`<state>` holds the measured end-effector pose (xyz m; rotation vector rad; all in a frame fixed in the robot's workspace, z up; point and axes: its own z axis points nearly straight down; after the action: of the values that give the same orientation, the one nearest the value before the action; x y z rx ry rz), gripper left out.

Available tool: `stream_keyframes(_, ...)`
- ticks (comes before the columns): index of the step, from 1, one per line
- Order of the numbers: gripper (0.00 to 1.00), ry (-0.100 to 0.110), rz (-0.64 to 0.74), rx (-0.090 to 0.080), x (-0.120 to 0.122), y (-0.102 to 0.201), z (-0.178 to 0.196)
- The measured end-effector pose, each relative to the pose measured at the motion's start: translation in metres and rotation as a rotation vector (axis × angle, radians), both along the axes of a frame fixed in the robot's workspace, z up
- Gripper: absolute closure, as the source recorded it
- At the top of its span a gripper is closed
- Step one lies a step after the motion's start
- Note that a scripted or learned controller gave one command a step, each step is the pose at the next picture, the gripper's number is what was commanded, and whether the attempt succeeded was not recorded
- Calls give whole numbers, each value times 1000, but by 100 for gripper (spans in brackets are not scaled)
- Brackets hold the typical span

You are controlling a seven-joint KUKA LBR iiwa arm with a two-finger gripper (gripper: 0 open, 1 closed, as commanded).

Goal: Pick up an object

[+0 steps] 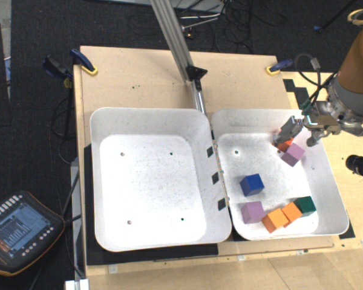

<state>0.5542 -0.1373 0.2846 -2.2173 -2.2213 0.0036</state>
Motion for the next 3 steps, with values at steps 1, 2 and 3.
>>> stream_keyframes(1,0,-4,-1,-1,1,0,2)
stream_keyframes(2,0,1,-2,0,5,5,-43)
stream_keyframes(3,0,2,-2,1,-1,15,-99)
